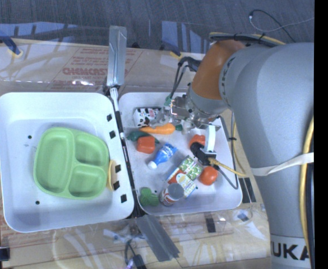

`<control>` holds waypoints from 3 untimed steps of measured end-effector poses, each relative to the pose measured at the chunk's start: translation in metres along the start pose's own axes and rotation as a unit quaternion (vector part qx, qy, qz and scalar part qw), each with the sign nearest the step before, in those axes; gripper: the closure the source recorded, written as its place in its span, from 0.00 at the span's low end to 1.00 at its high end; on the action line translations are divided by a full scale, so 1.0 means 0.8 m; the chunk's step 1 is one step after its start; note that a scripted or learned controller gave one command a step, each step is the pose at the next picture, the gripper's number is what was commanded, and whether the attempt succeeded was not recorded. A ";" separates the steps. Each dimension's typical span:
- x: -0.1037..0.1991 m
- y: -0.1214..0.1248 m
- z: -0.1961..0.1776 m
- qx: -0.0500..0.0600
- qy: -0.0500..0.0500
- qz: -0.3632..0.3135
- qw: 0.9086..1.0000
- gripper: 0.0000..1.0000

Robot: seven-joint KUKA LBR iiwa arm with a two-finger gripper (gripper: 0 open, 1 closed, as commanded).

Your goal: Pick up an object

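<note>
We are seeing the two-finger gripper [181,115] hovering low in the right white bin [225,192], just beside the orange plastic carrot [162,129]; its grip state we cannot tell.

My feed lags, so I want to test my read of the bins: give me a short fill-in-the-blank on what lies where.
1. The green tray lies in the ____ bin.
2. The carrot lies in the ____ bin.
3. The tray has ____ compartments.
4. The bottle has a ____ body and a white cap.

Missing words: left; right; three; blue.
</note>
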State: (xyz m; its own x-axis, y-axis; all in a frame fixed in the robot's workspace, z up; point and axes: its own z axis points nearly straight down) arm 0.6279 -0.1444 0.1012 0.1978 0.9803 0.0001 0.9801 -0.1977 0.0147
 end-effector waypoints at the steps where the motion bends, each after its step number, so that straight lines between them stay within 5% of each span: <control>1: -0.001 0.004 -0.019 -0.004 0.000 -0.002 1.000 1.00; 2: 0.106 0.002 -0.155 0.007 0.001 -0.043 0.999 1.00; 3: 0.104 0.002 -0.153 0.009 0.000 -0.042 0.999 0.00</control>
State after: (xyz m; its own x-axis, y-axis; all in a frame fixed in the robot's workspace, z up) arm 0.6439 -0.0624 0.2237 0.1138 0.9935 0.0002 0.9935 -0.1138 -0.0029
